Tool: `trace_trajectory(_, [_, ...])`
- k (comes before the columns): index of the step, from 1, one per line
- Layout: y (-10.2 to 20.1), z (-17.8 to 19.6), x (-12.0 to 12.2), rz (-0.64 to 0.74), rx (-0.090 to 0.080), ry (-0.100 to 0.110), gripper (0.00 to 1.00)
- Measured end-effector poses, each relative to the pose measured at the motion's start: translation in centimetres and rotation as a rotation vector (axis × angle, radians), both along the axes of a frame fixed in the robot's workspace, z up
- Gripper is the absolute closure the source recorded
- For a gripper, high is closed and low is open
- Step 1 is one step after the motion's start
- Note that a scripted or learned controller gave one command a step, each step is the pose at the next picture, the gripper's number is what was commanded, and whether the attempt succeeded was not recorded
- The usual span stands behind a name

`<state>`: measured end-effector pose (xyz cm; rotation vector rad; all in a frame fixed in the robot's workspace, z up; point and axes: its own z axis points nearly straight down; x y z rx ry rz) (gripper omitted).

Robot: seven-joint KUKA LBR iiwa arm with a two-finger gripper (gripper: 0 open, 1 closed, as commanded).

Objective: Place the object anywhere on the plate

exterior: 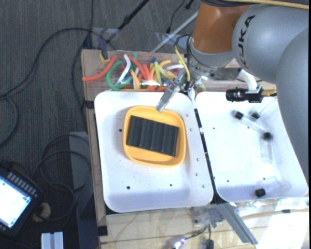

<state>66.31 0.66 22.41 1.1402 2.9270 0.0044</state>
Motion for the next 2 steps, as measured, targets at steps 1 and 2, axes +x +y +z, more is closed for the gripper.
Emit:
trace_trajectory(1, [2.6, 0.5, 0.1, 0.293, -0.004, -0.001, 0.0])
trace_trajectory(2, [0.2, 6.1, -0.2, 0.264, -0.002, -0.003, 0.0])
